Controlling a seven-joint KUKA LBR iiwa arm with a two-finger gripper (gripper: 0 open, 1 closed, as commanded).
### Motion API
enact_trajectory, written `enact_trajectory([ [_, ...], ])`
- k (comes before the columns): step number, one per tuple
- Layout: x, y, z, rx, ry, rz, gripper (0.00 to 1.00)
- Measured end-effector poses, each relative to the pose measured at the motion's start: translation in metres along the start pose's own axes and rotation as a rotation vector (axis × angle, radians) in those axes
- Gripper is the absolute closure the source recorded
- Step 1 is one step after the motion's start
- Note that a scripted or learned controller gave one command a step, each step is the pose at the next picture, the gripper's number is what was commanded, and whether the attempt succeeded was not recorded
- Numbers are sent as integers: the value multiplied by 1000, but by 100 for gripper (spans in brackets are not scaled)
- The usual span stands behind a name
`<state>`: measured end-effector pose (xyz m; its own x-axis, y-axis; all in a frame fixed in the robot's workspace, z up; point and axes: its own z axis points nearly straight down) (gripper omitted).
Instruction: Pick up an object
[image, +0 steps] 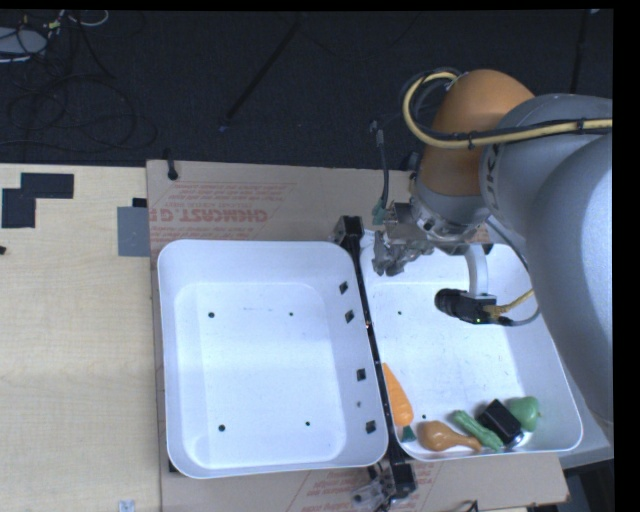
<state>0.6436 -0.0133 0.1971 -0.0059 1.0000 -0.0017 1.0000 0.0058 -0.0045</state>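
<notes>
My gripper (394, 255) hangs over the far left corner of the right bin (455, 365), close to the divider between the two bins, and I see nothing in it. Objects lie along that bin's near edge, well away from the gripper. An orange carrot (398, 396) rests against the divider. Beside it are a tan gourd-shaped piece (441, 435), a long green piece (477, 428), a black block (499, 420) and a round green piece (525, 409).
The left bin (255, 365) sits beside the right one on a cardboard sheet (250, 205). A black cabled part (464, 303) of the arm hangs over the right bin's far half. The big grey arm (560, 200) covers the right side.
</notes>
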Motion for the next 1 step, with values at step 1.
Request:
enact_trajectory([
  [1,46,-51,-90,-7,4,1,100],
])
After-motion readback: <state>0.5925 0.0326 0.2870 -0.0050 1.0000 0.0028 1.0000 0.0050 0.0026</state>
